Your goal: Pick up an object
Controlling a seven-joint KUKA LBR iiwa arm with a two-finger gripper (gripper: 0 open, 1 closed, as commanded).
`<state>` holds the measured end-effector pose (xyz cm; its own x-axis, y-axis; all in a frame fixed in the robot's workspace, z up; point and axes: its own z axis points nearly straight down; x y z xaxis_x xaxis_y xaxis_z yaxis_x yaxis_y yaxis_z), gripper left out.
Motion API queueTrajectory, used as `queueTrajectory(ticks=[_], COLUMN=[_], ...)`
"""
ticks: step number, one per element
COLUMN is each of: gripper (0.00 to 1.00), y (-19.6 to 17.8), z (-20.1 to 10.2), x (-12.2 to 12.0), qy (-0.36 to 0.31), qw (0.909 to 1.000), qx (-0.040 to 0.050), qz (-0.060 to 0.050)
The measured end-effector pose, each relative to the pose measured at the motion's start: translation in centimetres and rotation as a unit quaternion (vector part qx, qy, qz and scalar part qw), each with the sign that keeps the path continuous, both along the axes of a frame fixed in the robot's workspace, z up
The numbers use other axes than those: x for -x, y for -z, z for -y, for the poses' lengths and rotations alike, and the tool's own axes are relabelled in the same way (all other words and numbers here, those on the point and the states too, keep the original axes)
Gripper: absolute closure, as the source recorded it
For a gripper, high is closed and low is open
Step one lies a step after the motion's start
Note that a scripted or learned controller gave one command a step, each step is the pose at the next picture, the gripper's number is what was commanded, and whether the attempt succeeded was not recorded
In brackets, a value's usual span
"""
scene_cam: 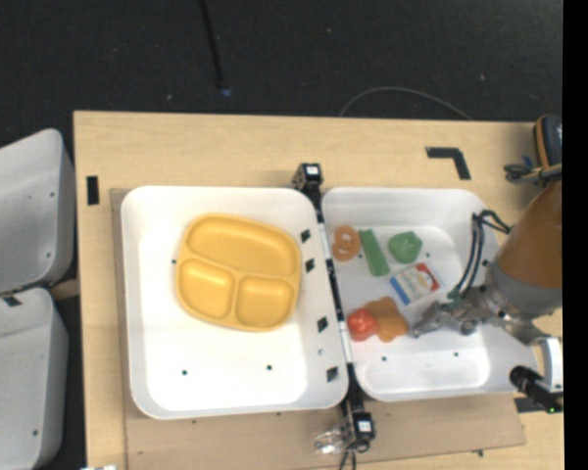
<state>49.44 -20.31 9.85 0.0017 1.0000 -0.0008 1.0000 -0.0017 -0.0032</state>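
The tool (433,322) hangs low in the right bin (441,380), just beside an orange object (387,317) and a red one (362,325); whether it is wide or narrow cannot be told. Beyond it lie green pieces (390,249) and a small packet (415,284). Far across, the left bin (157,380) holds a yellow divided plate (239,271). The tan surface (196,150) sits over a dark floor (274,37).

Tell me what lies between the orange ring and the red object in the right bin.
In the camera view, bare white bin floor lies between the orange ring and the red object; nothing sits in that stretch.
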Motion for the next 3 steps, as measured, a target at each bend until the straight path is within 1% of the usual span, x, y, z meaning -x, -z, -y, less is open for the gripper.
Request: queueTrajectory(ticks=[1,2,3], gripper=[1.00,1.00,1.00], y=[-1.3,-7.7,-12.9], z=[0.0,0.0,-0.7], x=[-0.2,-0.4,0.1], qy=[0.002,-0.002,-0.003], qw=[1.0000,1.0000,1.0000], qx=[0.0000,0.0010,0.0008], qz=[0.003,0.005,0.005])
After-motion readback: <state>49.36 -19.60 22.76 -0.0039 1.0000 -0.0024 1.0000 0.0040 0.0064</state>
